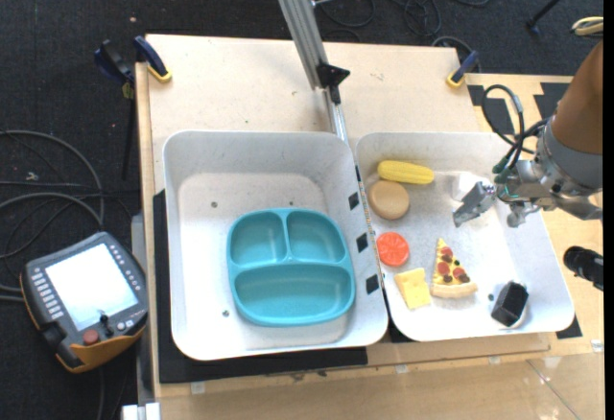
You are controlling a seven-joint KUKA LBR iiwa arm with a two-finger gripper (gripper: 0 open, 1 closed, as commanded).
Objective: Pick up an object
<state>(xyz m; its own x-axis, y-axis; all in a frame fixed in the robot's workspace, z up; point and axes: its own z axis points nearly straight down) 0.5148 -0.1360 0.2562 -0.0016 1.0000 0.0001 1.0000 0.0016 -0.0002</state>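
The right bin [537, 245] holds several toy foods: a yellow corn-like piece [405, 173], a round brown bun [389, 199], a red tomato slice [392, 248], a yellow cheese wedge [413, 289] and a pizza slice [449, 269]. A black object [508, 303] lies near that bin's front right corner. My gripper [494, 207] hovers over the bin's right half, behind the pizza slice and to the right of the bun. It is open with nothing between its fingers.
The left bin [192, 217] bears a teal divided plate [288, 265]. A slanted metal pole [302, 15] comes down to the wall between the bins. A teach pendant [82, 298] lies on the floor at left. Clamps [153, 63] grip the bench's back corners.
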